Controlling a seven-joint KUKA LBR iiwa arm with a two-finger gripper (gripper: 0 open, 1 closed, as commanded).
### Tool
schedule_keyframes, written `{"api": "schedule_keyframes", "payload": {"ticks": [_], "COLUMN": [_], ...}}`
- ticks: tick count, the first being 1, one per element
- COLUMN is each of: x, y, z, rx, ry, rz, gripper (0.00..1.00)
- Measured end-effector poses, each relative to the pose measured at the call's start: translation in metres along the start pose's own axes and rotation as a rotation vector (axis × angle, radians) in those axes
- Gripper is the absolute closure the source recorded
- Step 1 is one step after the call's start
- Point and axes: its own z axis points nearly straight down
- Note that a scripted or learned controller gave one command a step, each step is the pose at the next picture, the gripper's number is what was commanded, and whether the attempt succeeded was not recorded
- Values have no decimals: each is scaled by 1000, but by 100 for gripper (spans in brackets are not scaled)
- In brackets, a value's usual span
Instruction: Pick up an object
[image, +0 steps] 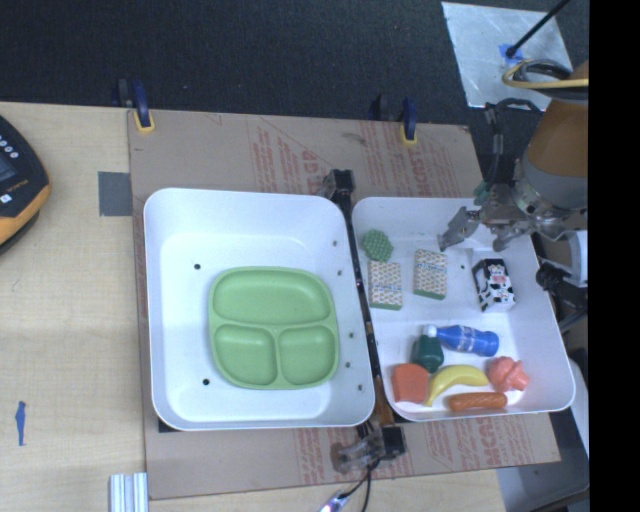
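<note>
My gripper (486, 229) hovers over the far part of the right bin (557, 350), its fingers spread open with nothing between them. Just below it lies a black and white toy (493, 284). To its left stand two small speckled boxes (431, 274) (386, 284) and a round green piece (376, 243). Nearer the front lie a blue bottle (467, 340), a dark green bottle (428, 352), a banana (458, 380), a red-orange block (409, 383), a sausage (476, 402) and a pink piece (509, 374).
The left bin (170, 300) holds a green divided plate (272, 326). The arm's grey and orange body (555, 140) rises at the right. A yellow and black device (15, 190) sits at the bench's left edge. Clamps (407, 118) hold the board at the back.
</note>
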Motion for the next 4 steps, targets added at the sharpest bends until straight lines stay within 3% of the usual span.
{"api": "schedule_keyframes", "payload": {"ticks": [1, 2, 3, 4], "x": [-1, -2, -5, 29], "y": [8, 8, -22, -25], "z": [74, 64, 36, -28], "rx": [-1, 2, 1, 0], "ry": [0, -1, 0, 0], "rz": [-1, -4, 1, -1], "gripper": [0, 100, 100, 100]}}
